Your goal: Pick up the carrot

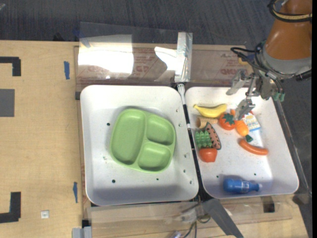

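Gripper [246, 104] hanging over the far part of the right bin [282, 148], below the grey wrist and the orange band of the arm [292, 24]. Fingers pointing down toward the group of toy food; not possible to tell how wide they stand, and nothing seen between them.

Carrot [241, 128] lying just below the gripper tip, in the upper middle of the right bin, small and orange. Touching or almost touching a red tomato [227, 121] on its left side. White carton [252, 122] just beside it on the right. Yellow banana [210, 111] near the far left corner of this bin. Orange-red sausage [254, 148] below the carrot, apart from it. Green and brown toy piece [207, 137] with a red strawberry [208, 154] along the left wall. Blue bottle [240, 185] lying flat near the near edge, well apart from the rest.

Open floor along the right wall and in the near right corner of the right bin. Very little room around the carrot itself, with neighbours on both sides.

Left bin [94, 133] holding a green divided plate [142, 140] in its middle, bare white floor around it toward all four walls.
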